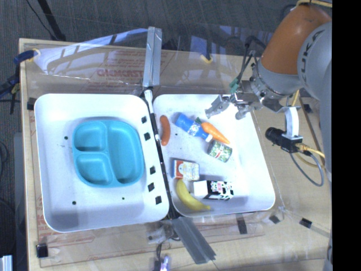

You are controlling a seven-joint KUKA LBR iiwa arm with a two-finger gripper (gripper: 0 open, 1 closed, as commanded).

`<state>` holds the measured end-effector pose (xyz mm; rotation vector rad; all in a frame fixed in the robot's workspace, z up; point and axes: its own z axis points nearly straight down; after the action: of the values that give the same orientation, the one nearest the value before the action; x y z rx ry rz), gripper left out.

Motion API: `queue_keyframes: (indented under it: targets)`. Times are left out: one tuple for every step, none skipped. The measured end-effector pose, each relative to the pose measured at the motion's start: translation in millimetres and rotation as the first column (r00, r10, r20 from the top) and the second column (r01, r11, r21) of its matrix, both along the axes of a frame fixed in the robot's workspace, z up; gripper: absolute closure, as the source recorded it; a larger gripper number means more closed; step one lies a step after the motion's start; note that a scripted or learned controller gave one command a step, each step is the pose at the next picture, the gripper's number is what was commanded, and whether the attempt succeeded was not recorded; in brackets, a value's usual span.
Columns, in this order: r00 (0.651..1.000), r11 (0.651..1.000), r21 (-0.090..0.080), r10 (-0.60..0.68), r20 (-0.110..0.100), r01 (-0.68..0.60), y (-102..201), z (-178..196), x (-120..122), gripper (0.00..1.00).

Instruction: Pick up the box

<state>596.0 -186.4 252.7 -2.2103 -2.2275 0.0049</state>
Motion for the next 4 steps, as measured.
queue_keyframes:
  targets:
    - [0.999, 0.999, 0.0, -0.043, -0.001, 0.043, -22, -114, 29, 0.0]
    - [0.98, 0.98, -0.001, -0.198, 0.007, 0.198, -20, -158, 22, 0.0]
    - [0.981, 0.981, 0.0, -0.193, 0.003, 0.193, -19, -150, 22, 1.0]
    - [0.982, 0.982, 0.0, -0.189, 0.001, 0.189, -18, -141, 22, 1.0]
